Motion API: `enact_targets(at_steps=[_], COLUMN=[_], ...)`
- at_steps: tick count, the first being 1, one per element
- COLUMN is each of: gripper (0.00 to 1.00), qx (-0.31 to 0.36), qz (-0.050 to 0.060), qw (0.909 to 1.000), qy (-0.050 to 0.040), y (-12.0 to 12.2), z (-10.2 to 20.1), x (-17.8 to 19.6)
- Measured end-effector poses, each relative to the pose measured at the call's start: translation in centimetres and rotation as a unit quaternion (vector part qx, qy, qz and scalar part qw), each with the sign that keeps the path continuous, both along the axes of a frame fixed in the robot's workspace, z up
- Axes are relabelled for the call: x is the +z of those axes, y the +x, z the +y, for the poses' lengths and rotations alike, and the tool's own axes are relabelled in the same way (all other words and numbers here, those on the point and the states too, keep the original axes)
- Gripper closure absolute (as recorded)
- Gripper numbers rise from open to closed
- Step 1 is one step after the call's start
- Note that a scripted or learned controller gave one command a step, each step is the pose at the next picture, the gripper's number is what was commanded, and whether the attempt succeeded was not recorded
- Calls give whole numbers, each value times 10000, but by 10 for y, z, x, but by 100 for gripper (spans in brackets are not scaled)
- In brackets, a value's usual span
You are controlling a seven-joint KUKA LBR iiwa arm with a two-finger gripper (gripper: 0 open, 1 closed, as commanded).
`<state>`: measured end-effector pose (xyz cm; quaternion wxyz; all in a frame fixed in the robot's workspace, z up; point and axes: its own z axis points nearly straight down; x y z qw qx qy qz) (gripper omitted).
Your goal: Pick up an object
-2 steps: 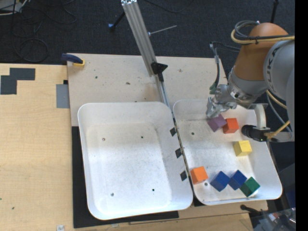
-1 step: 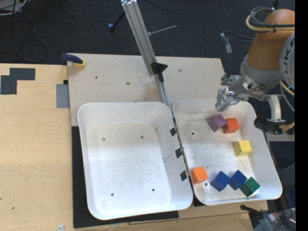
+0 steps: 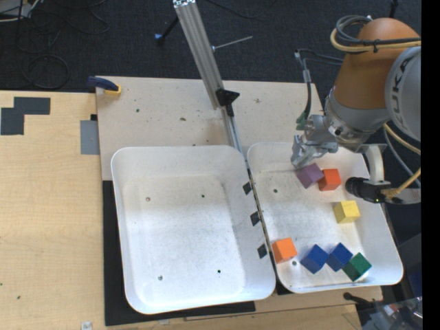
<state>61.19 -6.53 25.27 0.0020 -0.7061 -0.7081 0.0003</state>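
Purple little cube [image 3: 309, 175] sitting in the right shallow white bin [image 3: 385, 253], far end, touching a small orange cube [image 3: 331, 179]. Grey metal hand [image 3: 303, 155] right over it, maybe touching; can't tell about the grip. Yellow cube [image 3: 346, 211] mid-bin. Along the near edge: another orange cube [image 3: 283, 249], two blue cubes [image 3: 326, 258], one green cube [image 3: 357, 265]. Left white bin [image 3: 137, 253] alongside on the tabletop [image 3: 158, 115].

Arm [image 3: 371, 67] reaches into right bin [image 3: 385, 253], gripper [image 3: 304, 155] just above purple cube [image 3: 310, 175] beside orange cube [image 3: 331, 179]; yellow cube [image 3: 346, 211], second orange cube [image 3: 284, 249], two blue cubes [image 3: 326, 258], green cube [image 3: 357, 265] lie nearer the camera; left bin [image 3: 130, 184] alongside.
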Motion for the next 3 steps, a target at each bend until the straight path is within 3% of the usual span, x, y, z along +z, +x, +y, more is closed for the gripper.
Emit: enact_targets(at_steps=[3], gripper=[100], qx=[7], qz=[13], qw=[10000], qy=[-5], y=[-73], z=[149], x=[5])
